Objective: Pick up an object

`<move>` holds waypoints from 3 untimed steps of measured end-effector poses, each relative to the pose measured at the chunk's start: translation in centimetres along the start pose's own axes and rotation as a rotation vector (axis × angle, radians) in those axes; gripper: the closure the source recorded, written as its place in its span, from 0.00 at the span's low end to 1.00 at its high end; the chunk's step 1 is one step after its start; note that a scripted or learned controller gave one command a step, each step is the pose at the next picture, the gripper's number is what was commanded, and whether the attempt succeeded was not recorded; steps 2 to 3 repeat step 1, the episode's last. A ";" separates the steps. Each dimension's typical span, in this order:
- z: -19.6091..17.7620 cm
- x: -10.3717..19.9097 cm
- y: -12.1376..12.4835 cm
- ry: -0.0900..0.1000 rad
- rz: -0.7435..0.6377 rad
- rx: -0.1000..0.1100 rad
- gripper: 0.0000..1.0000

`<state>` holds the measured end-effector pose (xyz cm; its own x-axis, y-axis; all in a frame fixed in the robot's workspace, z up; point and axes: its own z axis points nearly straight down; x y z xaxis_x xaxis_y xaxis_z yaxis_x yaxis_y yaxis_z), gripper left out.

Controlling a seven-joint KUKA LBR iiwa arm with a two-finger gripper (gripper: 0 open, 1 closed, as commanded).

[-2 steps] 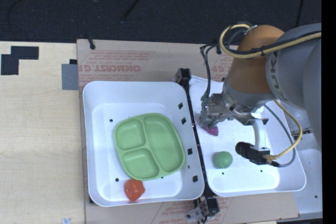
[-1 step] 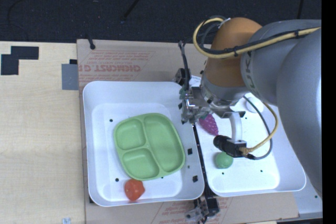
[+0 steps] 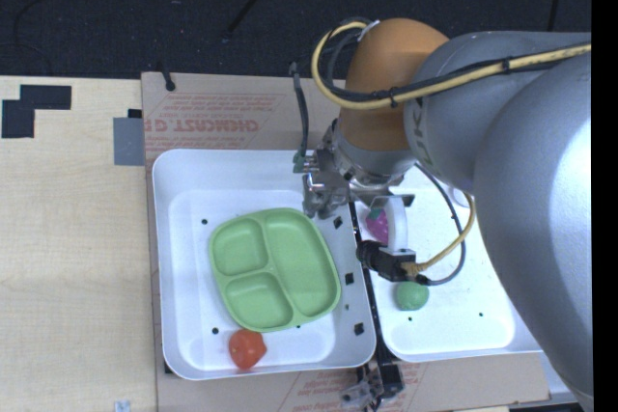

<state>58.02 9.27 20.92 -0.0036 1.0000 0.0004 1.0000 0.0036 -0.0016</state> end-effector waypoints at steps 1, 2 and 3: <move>0.1 -0.1 -0.1 -0.001 0.001 0.002 0.00; 0.1 -0.1 -0.1 -0.001 0.001 0.002 0.00; 0.1 -0.1 -0.1 -0.001 0.001 0.002 0.00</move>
